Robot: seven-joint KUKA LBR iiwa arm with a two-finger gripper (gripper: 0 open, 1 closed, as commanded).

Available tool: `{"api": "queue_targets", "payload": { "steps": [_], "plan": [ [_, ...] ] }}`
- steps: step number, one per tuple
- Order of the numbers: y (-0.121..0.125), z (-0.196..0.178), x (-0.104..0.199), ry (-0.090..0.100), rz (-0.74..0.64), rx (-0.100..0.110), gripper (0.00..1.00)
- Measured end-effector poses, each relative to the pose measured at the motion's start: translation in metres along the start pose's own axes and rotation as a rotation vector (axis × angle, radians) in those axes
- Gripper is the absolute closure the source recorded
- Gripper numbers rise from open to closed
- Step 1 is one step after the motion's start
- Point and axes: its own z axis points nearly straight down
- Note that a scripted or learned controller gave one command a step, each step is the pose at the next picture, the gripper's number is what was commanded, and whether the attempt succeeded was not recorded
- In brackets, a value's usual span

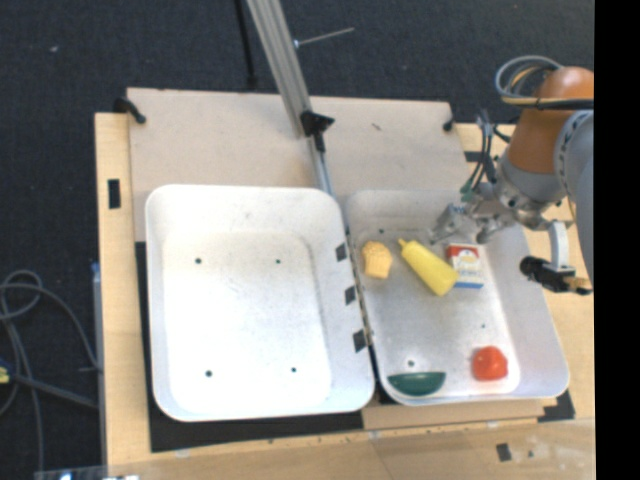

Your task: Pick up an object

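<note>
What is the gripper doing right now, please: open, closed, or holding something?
Gripper: cannot be told; it sits over the right bin, just above the small box.

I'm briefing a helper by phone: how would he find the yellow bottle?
Look in the right-hand bin. Near its top middle lies the yellow bottle, slanted, between a small pale-yellow lump and a red-and-white box. It's the only long, bright yellow item.

lab | wooden bench | white bins | aluminium mast
</note>
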Motion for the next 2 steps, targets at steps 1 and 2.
{"api": "queue_targets", "payload": {
  "steps": [1,2],
  "plan": [
    [0.003,-0.017,-0.002,-0.004,-0.001,-0.010,1.00],
    [0.004,-0.083,-0.004,-0.001,0.001,-0.014,1.00]
  ]
}}
